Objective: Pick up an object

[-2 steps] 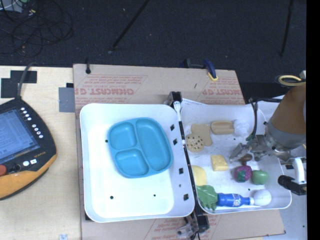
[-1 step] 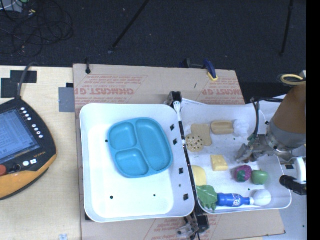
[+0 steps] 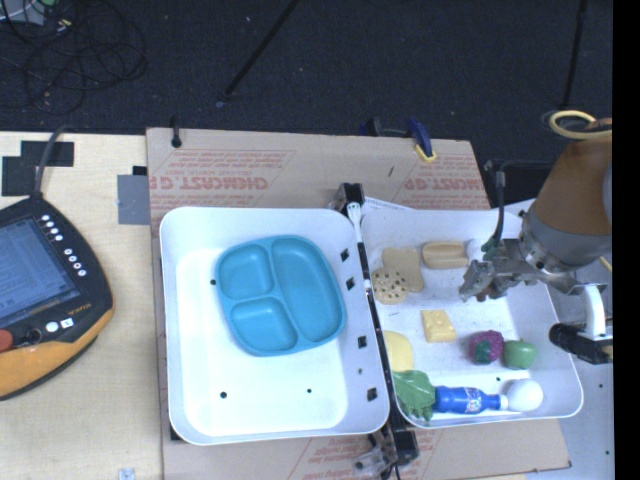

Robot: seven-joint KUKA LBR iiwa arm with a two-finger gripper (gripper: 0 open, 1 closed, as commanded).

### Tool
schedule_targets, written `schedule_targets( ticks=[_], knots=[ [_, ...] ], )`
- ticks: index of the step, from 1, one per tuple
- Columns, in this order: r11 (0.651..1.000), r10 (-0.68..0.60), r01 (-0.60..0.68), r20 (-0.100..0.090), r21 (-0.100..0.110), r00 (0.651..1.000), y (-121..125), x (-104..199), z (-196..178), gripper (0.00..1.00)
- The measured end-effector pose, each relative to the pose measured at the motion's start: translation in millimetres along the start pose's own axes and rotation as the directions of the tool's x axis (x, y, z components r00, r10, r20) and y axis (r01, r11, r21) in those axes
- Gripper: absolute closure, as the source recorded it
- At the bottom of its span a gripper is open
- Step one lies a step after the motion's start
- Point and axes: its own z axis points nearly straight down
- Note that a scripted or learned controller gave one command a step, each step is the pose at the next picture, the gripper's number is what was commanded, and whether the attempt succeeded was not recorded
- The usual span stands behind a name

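A: How is the light here?

B: Even and fairly bright from above. The two white bins (image 3: 200, 368) look almost washed out, with soft glare on their floors.

A: Any shadows?

B: Faint ones only, close under the blue tray (image 3: 280, 293) and the small things on the right. The far floor (image 3: 300, 48) is dark and grainy.

A: Sharpness?

B: Soft overall. The printed lettering on the cardboard (image 3: 260, 168) is slightly blurred, the arm (image 3: 575, 193) at the right is fuzzy, and colours bleed a little at edges.
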Motion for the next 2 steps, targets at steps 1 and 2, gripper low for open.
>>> schedule_targets(
  ticks=[1, 2],
  knots=[
    [1.0, 0.001, -0.001, -0.001, 0.004, 1.0, -17, 35, -34, 1.0],
    [1.0, -0.001, 0.001, 0.0, 0.004, 1.0, 0, 98, -46, 1.0]
  ],
)
